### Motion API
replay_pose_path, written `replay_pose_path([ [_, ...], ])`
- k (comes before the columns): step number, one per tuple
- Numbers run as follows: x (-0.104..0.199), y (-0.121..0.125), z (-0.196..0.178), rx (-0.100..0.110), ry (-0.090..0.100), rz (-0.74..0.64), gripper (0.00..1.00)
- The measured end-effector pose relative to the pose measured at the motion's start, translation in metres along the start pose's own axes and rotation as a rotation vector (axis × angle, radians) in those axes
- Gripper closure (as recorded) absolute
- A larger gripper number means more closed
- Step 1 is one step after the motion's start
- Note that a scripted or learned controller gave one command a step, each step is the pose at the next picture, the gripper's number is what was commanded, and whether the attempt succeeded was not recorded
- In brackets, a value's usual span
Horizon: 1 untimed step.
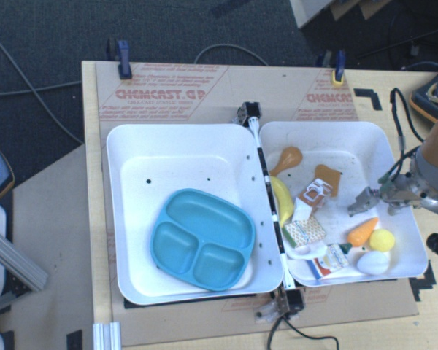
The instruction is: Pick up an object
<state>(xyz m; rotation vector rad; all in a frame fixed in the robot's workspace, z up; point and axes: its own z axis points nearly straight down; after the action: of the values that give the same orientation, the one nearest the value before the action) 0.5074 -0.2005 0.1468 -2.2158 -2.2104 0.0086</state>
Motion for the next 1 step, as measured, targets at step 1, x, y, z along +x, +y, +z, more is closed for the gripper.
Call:
replay_pose_path([
  [1, 0.0193, -0.0266, 0.0661, -0.005, -0.001, -0.002, 0.0],
])
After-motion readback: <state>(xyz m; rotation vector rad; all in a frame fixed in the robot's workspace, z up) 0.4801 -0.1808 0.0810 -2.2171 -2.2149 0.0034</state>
